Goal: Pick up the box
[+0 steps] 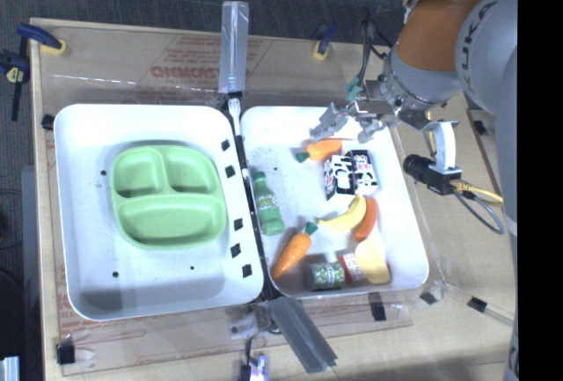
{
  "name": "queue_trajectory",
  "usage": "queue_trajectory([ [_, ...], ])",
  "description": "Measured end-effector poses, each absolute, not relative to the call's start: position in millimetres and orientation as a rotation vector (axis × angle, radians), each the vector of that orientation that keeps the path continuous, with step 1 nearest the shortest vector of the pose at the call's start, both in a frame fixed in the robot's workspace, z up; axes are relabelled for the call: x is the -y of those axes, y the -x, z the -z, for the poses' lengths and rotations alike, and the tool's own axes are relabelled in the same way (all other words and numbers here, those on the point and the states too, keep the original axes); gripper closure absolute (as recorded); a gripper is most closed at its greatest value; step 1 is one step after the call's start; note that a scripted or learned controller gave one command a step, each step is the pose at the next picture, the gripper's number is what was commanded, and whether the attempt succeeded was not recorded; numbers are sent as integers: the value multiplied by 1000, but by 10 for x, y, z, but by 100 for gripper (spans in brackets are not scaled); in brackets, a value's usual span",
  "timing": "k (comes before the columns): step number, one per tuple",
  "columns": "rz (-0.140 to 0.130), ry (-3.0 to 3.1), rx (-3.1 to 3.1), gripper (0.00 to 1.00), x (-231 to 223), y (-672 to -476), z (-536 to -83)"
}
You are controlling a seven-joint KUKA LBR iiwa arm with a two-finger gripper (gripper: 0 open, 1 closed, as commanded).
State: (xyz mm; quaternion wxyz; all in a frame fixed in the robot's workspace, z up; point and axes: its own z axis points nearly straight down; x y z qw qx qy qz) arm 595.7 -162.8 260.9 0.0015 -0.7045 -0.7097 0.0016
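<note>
Camera view. Item: box (pixel 351 174), cow-print, lying flat in the right bin (pixel 406 194), between a small carrot (pixel 322 150) and a banana (pixel 346 217); untouched. My tool (pixel 356 119) hovers above the bin's far end, near the carrot, fingers spread, holding nothing, which I judge an approach. Left bin: green tray (pixel 167 196).
</note>
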Motion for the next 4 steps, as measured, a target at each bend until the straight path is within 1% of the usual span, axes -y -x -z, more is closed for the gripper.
queue_trajectory([
  [1,-3,1785,2582,0,1237,-5941,-1390],
  [2,15,1818,2588,0,1568,-5558,-1091],
  [3,11,1811,2594,100,1570,-5559,-1190],
  [4,9,1804,2600,100,1571,-5565,-1290],
])
